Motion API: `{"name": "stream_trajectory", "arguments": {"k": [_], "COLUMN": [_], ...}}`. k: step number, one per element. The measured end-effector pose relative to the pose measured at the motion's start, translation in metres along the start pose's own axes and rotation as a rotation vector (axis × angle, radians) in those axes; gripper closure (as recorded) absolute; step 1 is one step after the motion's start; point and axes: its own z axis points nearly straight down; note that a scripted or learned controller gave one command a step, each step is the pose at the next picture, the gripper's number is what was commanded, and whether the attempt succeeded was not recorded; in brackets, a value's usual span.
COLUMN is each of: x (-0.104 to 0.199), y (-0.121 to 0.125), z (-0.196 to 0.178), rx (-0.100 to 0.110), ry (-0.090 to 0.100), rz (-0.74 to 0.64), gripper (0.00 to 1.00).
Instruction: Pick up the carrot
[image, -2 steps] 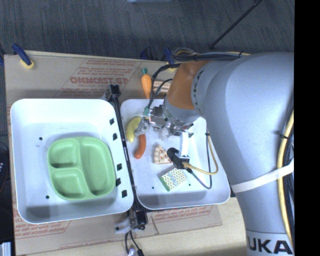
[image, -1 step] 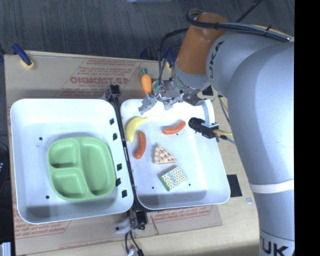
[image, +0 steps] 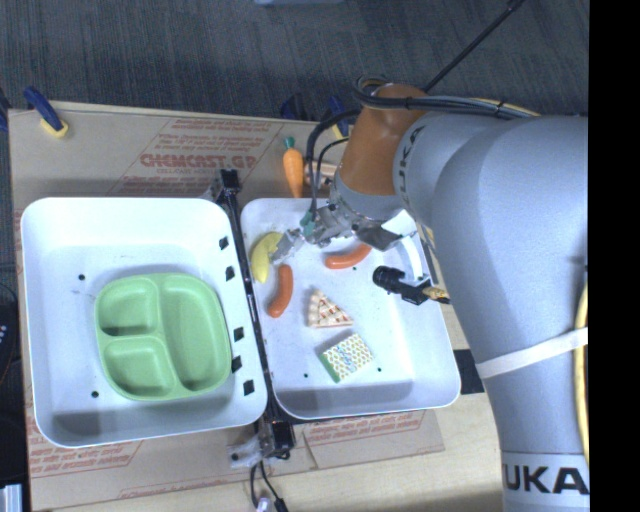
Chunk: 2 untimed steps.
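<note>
The carrot (image: 291, 168), orange with a green top, lies on the cardboard just beyond the far rim of the right bin (image: 430, 370), outside both bins. My gripper (image: 305, 232) hangs low over the far left part of the right bin, a short way nearer the camera than the carrot and just right of a yellow banana (image: 262, 255). Nothing visible is held in it. The grey arm with its orange band reaches in from the right and covers the bin's far right corner.
In the right bin lie the banana, an orange sausage (image: 281, 290), a second sausage (image: 347, 259), a pizza slice (image: 326, 311) and a green-and-white patterned block (image: 347, 357). The left bin (image: 50, 240) holds a green divided plate (image: 160, 333).
</note>
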Motion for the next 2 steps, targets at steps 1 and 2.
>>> {"name": "stream_trajectory", "arguments": {"k": [1, 2], "x": [-0.012, -0.012], "y": [-0.004, -0.003], "z": [-0.001, -0.011], "rx": [-0.002, 0.000], "ry": [0.000, -0.002], "rz": [-0.331, -0.335], "gripper": [0.00, 1.00]}}
